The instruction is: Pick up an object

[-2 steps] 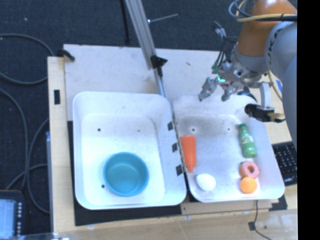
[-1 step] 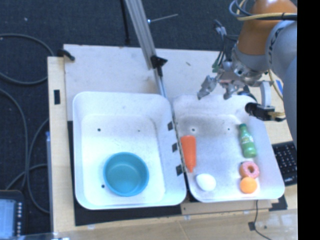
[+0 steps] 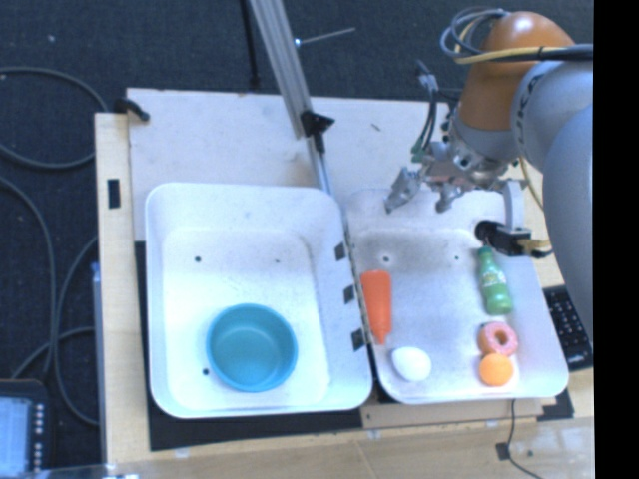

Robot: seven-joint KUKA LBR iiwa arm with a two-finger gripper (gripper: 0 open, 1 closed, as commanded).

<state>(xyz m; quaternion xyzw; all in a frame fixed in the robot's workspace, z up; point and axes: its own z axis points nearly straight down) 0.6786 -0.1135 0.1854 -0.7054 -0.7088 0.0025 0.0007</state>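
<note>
Your claw (image 3: 424, 196) hangs open and empty; take the carrot (image 3: 376, 303) across its middle (likely light, stiff, slick plastic).

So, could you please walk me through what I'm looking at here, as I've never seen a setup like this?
This is one picture from a camera fixed above a workbench, looking down at a slant. The grey machine with the orange band on the right is a robot arm; its gripper, spread open, hangs over the far edge of the right bin with nothing between its fingers.

Two shallow white bins sit side by side. The left bin holds a blue bowl. The right bin holds an orange carrot, a white egg-like object, a green bottle, a pink donut and a small orange ball. These look like toys.

The job is to pick up an object; none is picked up yet.
</note>
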